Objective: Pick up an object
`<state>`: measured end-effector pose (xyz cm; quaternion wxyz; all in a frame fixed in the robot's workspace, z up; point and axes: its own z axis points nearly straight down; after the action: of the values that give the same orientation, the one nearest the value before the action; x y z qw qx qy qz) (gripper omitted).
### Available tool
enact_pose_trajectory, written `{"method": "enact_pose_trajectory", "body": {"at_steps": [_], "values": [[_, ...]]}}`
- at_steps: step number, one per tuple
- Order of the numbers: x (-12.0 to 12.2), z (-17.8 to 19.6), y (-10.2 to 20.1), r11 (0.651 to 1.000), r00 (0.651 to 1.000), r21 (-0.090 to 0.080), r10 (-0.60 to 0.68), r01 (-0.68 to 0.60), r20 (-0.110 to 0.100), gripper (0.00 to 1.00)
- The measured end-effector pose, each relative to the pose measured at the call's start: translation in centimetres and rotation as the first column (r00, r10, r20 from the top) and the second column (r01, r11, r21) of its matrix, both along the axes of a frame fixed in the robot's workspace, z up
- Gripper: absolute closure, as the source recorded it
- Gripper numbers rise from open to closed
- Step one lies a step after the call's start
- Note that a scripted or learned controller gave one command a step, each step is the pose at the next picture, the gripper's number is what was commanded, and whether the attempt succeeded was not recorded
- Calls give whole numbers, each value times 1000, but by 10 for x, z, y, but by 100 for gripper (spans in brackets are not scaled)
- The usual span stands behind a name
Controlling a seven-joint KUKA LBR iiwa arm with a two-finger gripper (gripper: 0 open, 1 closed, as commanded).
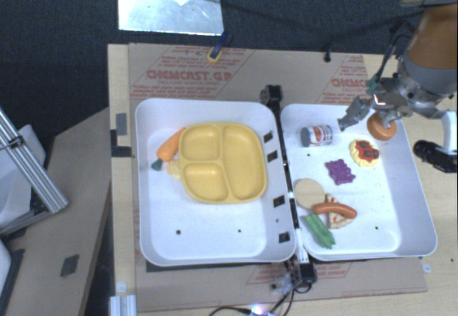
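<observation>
yellow tray (215, 164): glossy plastic | bins (215, 243): smooth white plastic | bench (186, 71): matt cardboard

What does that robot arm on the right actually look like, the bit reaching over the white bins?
The arm has a rounded grey body with a broad orange band above the wrist. Below the wrist sits a pale metallic block, and the gripper ends in short grey parts. Thin dark cables run along the arm's upper section.

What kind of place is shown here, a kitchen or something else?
Probably a robot test bench, not a kitchen: two white bins on cardboard, toy food like a carrot, and a robot arm.
</observation>
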<state>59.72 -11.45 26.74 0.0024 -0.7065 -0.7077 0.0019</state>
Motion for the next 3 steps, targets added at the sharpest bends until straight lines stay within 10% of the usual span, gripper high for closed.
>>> {"method": "enact_pose_trajectory", "body": {"at_steps": [3], "values": [[0,-81,-6,1000,1000,0,-1,1,4,0]]}}
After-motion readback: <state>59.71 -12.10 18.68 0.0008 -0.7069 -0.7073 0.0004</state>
